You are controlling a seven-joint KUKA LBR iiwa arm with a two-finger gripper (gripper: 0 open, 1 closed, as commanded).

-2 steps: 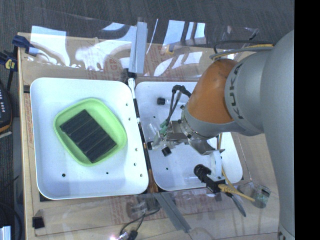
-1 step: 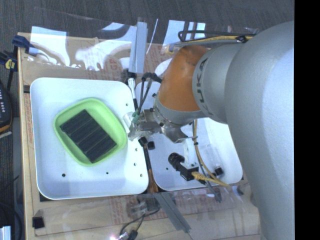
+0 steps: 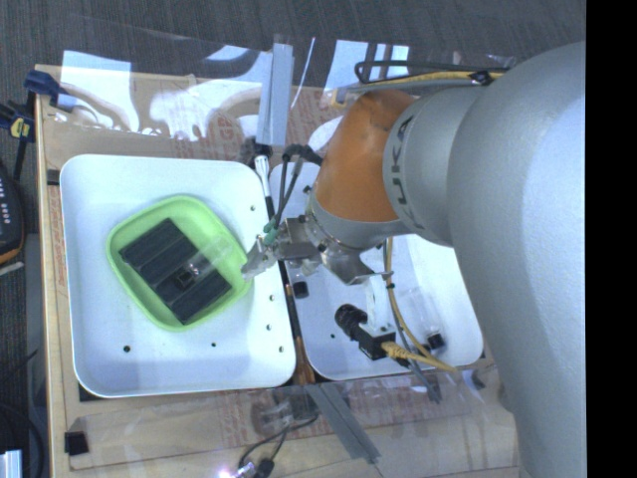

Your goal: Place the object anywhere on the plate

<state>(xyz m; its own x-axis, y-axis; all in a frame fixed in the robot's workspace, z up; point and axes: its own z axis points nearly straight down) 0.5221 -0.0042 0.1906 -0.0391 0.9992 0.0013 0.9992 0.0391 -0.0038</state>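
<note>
Arm [image 3: 468,157] overhanging right bin [image 3: 328,347], green plate [image 3: 134,229] left

Overhead slanted view of the desk [image 3: 149,431] with two white bins side by side.

In the left bin [image 3: 119,361] we see a green plate [image 3: 134,229] bearing a dark ribbed object [image 3: 169,267]. The grey arm [image 3: 498,167], with its orange band [image 3: 363,167], reaches from the right; its claw [image 3: 257,257] sits at the plate's right rim. The right bin [image 3: 328,352] lies largely beneath the arm.
</note>
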